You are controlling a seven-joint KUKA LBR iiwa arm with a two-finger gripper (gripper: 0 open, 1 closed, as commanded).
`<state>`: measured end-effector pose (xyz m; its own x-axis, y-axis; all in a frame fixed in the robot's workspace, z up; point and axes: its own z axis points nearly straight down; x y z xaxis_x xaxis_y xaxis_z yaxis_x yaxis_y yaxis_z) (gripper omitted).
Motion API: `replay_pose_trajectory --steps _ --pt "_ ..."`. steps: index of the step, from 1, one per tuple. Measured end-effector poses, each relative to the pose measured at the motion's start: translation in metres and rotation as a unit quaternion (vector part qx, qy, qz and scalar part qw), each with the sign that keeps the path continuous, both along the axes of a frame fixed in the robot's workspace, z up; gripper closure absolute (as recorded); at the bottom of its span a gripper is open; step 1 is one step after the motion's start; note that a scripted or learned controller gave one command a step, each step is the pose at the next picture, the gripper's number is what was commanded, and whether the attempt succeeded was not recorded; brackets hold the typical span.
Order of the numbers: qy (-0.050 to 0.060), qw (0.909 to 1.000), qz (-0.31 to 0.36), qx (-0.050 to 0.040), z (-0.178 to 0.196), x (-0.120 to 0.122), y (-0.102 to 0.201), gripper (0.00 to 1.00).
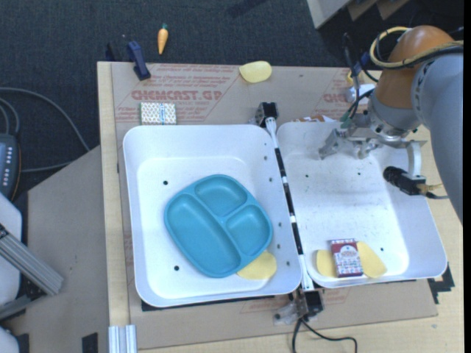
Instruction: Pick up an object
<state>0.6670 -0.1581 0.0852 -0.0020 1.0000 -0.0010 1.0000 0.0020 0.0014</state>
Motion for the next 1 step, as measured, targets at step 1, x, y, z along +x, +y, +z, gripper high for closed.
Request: replay_pose_trajectory --steps 1 --pt "0.001 1.0 -0.001 -0.0001 0.0696 -0.0554 -0.0665 0.0"
